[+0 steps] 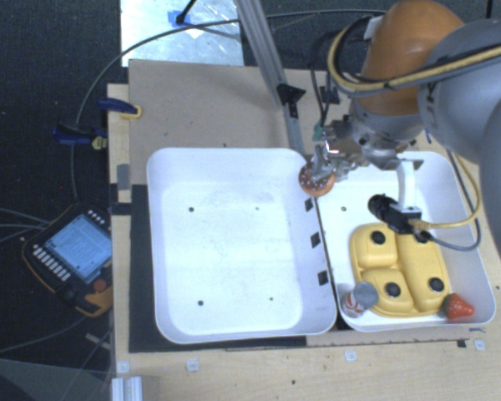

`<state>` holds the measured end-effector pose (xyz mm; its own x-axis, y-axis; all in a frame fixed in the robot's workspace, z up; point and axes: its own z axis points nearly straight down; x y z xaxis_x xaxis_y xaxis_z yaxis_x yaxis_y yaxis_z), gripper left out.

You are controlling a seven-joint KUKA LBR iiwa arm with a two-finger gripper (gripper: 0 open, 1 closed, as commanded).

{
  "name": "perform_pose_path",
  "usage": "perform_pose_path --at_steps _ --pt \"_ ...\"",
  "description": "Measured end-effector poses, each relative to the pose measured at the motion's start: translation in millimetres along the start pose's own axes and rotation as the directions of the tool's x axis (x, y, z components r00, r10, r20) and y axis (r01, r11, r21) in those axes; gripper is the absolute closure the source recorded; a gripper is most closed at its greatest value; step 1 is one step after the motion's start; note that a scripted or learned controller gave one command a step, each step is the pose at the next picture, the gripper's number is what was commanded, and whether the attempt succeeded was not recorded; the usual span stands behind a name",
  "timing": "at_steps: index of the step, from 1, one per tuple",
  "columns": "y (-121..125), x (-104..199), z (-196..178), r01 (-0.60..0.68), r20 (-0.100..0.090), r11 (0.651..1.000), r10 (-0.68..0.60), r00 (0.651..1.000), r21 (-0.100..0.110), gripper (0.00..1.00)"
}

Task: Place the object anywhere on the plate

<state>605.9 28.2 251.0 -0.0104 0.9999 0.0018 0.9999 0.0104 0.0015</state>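
Small round brown object, doughnut-like [316, 182], hanging at upper centre of the frame, right over the seam between the two white bins; pinched from above between the fingers of the gripper [321, 167], jaws clenched on its upper edge. Yellow sectioned plate [399, 267] lying in the right bin [451, 174], lower right of the frame, well apart from the carried piece; small grey-and-red item [361, 297] just beside the plate's lower left corner; red strawberry-like piece [459, 307] at its lower right corner. Left bin [225, 249] at centre left.

Likely light, probably a toy food piece, fairly stiff and smooth; thin rim grip looks shallow, so prone to swinging or slipping. Best hold probably across the ring's body rather than its edge. Next: carry toward lower right, release over the plate.
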Motion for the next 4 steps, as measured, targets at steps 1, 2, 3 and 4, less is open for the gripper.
perform_pose_path --at_steps 1,2,3,4 --pt "18 42 10 -0.001 0.0 1.0 0.001 1.0 -0.001 1.0" --pt "32 97 5 0.0 -0.001 1.0 0.0 1.0 -0.002 1.0" --pt "43 145 6 -0.001 -0.001 1.0 0.001 1.0 -0.002 1.0" --pt "43 142 6 -0.005 0.002 1.0 0.005 1.0 0.0 0.0"
